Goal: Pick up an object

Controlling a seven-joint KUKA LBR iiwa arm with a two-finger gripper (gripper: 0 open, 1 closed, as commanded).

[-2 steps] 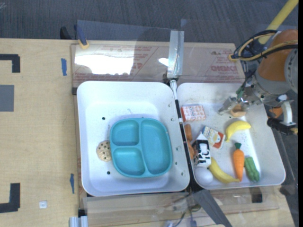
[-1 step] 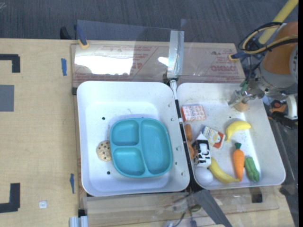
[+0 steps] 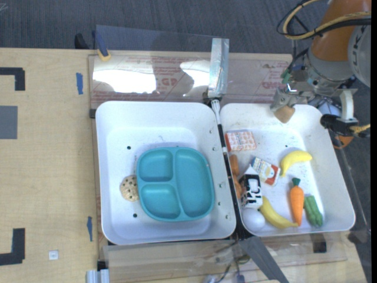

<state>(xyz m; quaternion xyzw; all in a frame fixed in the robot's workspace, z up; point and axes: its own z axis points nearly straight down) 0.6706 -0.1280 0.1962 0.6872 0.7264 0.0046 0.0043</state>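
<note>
Nearest: yellow plastic banana (image 3: 275,214), orange toy carrot (image 3: 296,200), lying in right white bin (image 3: 341,184). Claw (image 3: 284,112) above far rim, aperture indiscernible, gripping nothing evident. Pick not yet begun.

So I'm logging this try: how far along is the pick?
Nothing looks picked yet. The end effector sits above the right bin's far edge, with the carrot, both bananas and cartons lying inside. The teal tray and cookie sit in the left bin. Descent, grasp and lift remain.
</note>
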